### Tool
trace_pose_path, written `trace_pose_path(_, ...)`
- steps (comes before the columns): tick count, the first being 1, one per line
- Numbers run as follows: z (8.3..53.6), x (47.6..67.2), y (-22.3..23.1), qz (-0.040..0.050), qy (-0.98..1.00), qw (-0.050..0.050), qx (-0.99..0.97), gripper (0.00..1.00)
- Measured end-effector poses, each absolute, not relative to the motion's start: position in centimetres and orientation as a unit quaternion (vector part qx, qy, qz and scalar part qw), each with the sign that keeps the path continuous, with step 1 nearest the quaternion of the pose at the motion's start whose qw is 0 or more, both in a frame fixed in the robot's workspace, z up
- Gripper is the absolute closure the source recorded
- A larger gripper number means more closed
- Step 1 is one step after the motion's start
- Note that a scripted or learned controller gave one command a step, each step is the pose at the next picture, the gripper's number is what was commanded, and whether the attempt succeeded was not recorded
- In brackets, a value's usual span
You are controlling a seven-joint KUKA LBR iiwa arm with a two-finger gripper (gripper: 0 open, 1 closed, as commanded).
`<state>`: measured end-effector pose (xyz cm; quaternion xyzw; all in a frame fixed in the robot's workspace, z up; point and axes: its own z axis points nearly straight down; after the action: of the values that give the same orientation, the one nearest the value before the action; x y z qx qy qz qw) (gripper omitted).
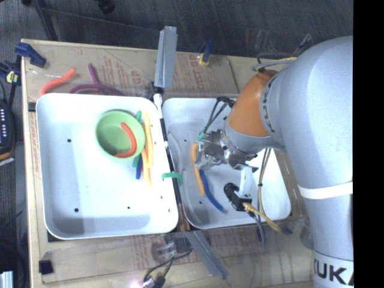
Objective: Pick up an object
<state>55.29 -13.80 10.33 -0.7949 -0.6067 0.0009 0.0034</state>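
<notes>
Two bins: shallow white trays side by side on the worktop [108, 254]; the left bin [84, 203] and the right bin [180, 116] meet along a central divider.
Arm: grey with an orange band [249, 110], reaching in from the right and bent down over the right bin.
Gripper: the metal gripper [207, 152] sits low inside the right bin, near its left half; whether it is spread or pressed together cannot be told, as the wrist hardware hides the tips.
Candidate objects, right bin: a slim yellow-orange stick [197, 174] and a slim blue stick [211, 195] lie just below and slightly left of the gripper, close together.
Long axis: both sticks run roughly from the bin's far side toward its near edge, the blue one slanting toward the right as it nears the front.
Governing relation: judged nearest target is the yellow-orange stick, whose upper end lies beside the gripper; nothing is visibly pinched.
Left bin contents: a green round bowl [117, 131] with an orange curved piece [128, 141] on its rim, well apart from the gripper.
</notes>
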Motion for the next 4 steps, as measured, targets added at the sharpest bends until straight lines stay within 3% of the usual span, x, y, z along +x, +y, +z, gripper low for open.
trace_pose_path(1, 10.3, 55.3, -13.8, 0.0011, -0.607, 0.003, -0.795, 0.00)
trace_pose_path(2, 11.2, 55.2, -13.8, 0.0018, -0.608, 0.005, -0.794, 1.00)
trace_pose_path(3, 11.2, 55.2, -13.8, 0.0018, -0.608, 0.005, -0.794, 0.00)
trace_pose_path(4, 9.1, 55.6, -13.9, 0.0011, -0.647, 0.003, -0.762, 0.00)
